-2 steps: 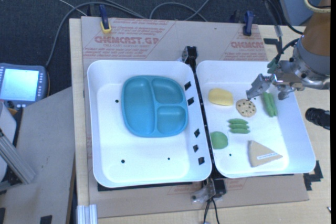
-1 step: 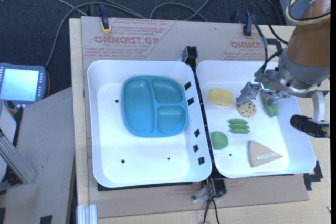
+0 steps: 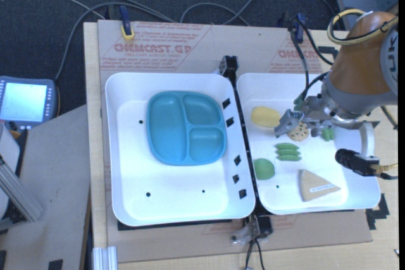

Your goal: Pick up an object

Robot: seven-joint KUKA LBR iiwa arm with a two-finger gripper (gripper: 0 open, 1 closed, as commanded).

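The arm [image 3: 361, 66] enters from the right edge of the tabletop [image 3: 190, 35] and hangs over the right bin [image 3: 278, 205]. The claw [image 3: 288, 125] sits low over the bin's middle, near its far wall. How far the claw is open cannot be told, and nothing can be seen held in it.

Right bin contents: a yellow piece [image 3: 266, 116] lies near the left wall, just beside the claw. A tan, speckled piece [image 3: 299, 132] lies right at the claw, partly hidden by it; contact cannot be judged. A green pod [image 3: 287, 151] lies just nearer than the claw. A green ball [image 3: 264, 168] rests by the left wall, towards the near edge. A tan wedge [image 3: 316, 186] lies close to the near right corner.

Left bin [image 3: 126, 199]: a blue divided plate [image 3: 187, 127] lies flat at its centre.
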